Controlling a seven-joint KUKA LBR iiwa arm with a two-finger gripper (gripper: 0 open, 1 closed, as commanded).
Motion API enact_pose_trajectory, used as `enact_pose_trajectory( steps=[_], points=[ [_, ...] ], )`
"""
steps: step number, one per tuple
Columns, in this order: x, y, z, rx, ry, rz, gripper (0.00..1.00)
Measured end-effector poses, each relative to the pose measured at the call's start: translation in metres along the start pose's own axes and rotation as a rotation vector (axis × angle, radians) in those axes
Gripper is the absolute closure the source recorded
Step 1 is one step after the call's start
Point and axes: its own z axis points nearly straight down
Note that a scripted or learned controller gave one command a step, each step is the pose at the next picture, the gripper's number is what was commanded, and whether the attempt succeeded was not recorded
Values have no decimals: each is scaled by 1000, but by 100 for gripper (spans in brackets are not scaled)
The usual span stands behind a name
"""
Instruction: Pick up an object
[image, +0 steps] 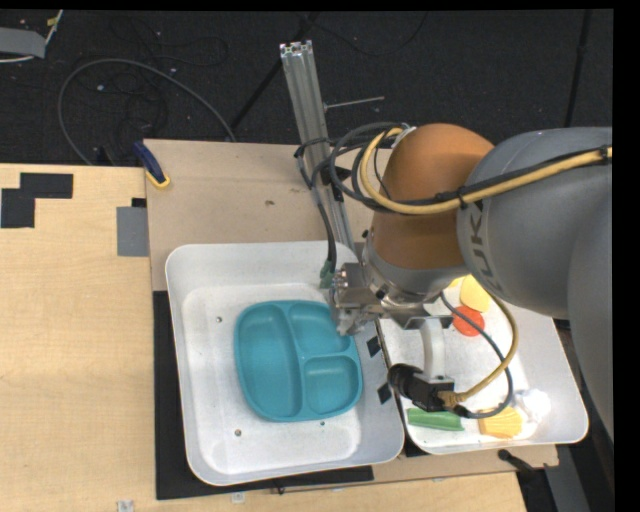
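Camera view, gripper (352, 312): low at the teal divided tray's (296, 360) far right corner; I cannot tell its state.
Tray: in the left bin (200, 400), stretching near-left from the gripper, long axis slanting far-left to near-right.
Right bin (560, 420): green piece (434, 421), yellow piece (502, 425), orange piece (468, 320).
Surface: pale worktop (70, 330), dark floor beyond.

A robot lab: bench (70, 300), loose cables (110, 75), bins (200, 400).
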Motion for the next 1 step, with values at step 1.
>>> enact_pose_trajectory(
  steps=[1],
  points=[
    [-2,0,-1,-2,-1,4,0]
  ],
)
